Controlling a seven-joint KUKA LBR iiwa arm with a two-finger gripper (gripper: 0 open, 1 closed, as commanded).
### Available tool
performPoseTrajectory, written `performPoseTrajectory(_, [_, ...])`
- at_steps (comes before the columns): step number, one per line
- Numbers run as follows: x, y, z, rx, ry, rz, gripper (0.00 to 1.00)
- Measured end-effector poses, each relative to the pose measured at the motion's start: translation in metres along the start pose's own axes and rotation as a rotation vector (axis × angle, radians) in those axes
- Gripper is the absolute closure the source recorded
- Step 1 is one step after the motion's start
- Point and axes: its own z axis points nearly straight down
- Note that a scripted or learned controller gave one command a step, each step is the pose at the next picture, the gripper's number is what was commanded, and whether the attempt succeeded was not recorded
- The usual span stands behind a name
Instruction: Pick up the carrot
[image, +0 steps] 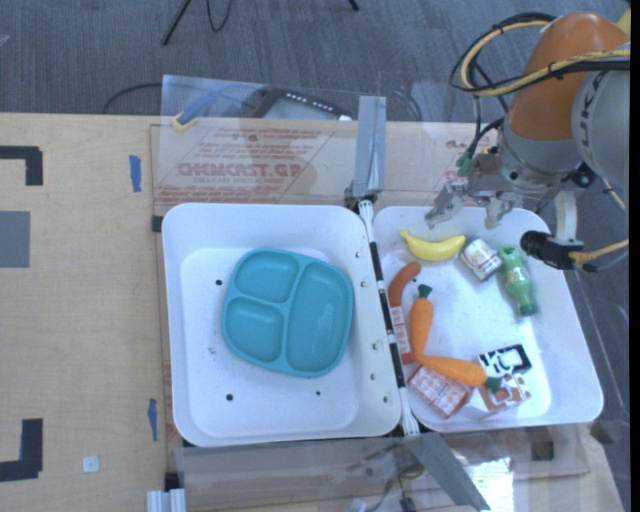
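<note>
An orange carrot (421, 320) with a green top stands lengthwise in the left part of the right bin (570, 350). A second orange carrot-like piece (455, 369) lies crosswise just below it, the two touching at their ends. My gripper (468, 210) hangs over the bin's far edge, just above the yellow banana (433, 245) and well behind the carrot. It is open, and nothing is between its fingers (439, 211).
Around the carrot lie a reddish sausage (402, 282), a small can (481, 259), a green bottle (517, 281), a red-and-white packet (440, 391) and a black-and-white carton (506, 362). The left bin (190, 240) holds a teal divided plate (288, 312).
</note>
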Motion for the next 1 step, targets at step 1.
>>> performPoseTrajectory(1, [0.0151, 0.0035, 0.0132, 0.001, 0.0, 0.032, 0.0])
